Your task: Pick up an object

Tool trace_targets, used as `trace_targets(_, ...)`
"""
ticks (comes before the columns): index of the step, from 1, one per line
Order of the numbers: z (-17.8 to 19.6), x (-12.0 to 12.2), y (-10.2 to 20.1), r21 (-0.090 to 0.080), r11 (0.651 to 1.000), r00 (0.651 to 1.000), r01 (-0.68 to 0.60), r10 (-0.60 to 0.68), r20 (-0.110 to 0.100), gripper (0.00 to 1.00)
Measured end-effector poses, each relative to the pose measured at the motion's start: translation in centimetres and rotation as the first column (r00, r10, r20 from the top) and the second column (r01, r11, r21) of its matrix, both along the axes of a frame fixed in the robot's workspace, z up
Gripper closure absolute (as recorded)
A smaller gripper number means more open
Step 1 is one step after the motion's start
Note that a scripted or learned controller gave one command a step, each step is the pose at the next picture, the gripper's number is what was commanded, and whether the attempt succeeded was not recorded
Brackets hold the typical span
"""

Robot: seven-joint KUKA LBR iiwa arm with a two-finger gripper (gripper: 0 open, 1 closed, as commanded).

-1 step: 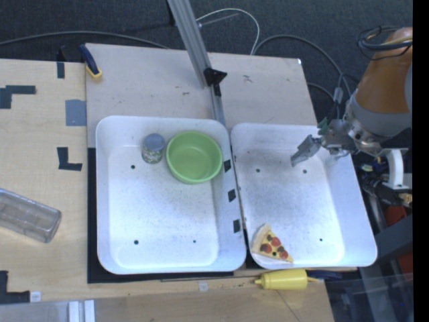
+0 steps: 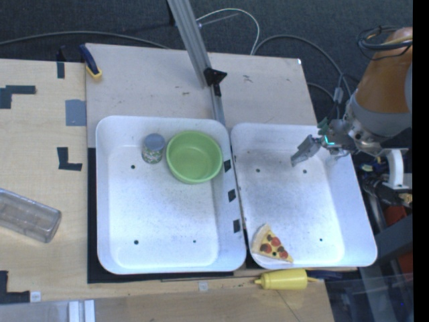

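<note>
- Gripper (image 2: 303, 151) sits over the top right part of the right bin (image 2: 348, 180), angled down-left from the arm (image 2: 382, 92) that comes in from the right. Honestly can't tell if it's spread or pinched at this size, the tip is just a grey blur. Nothing visibly in it either.
- Arm hangs near the bin's right rim, so my guess is it's parked above the bin, ready to drop on something.
- Right bin contents: just a pizza slice (image 2: 271, 243) lying flat in the lower left corner, pretty much against the wall. It's well apart from the gripper, so if that's the target, there's a fair bit of travel left.
- Left bin (image 2: 107, 200) has a green bowl (image 2: 194, 156) standing upright near the top edge, with a small jar (image 2: 153, 148) just beside it on the left. Looks like they're nearly touching, can't say for sure.
- Outside the bins: a yellow bottle (image 2: 281, 279) lies on its side just below the right bin's front rim, and a clear plastic container (image 2: 27, 215) lies on the bench off to the far left.
- Nothing's picked up yet as far as I can judge. That slice being flat and jammed in a corner looks like an awkward grab.
</note>
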State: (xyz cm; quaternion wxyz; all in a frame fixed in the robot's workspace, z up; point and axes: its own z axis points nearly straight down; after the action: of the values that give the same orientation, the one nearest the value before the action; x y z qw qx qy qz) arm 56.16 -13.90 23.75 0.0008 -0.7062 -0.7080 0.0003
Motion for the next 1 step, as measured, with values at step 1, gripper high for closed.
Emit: trace_targets(1,-5.97,0.47,-0.56,-0.001,1.0,1.0,0.001,-0.001,-0.006,0.0)
